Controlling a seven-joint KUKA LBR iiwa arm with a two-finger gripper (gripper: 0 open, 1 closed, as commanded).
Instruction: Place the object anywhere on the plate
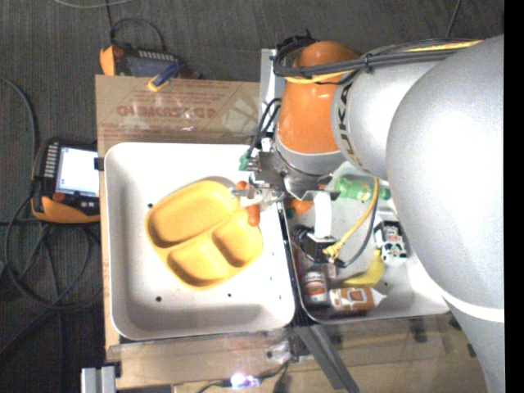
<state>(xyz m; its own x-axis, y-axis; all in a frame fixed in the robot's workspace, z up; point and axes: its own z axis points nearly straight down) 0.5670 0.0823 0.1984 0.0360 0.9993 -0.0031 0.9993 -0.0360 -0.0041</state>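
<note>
White left bin point(123, 301): orange object point(253, 215) just below gripper point(260, 188), touching plate point(205, 232)

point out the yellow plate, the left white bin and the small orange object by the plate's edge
yellow plate point(205, 232), camera view, on the ridge between its compartments
left white bin point(131, 297), camera view, on its bare floor near the lower left corner
small orange object point(253, 214), camera view, on its middle, at the plate's right rim

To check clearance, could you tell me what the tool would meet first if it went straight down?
Probably the right edge of the yellow plate, or the white bin wall beside it; the tool hangs there, and depth is unclear.
</note>
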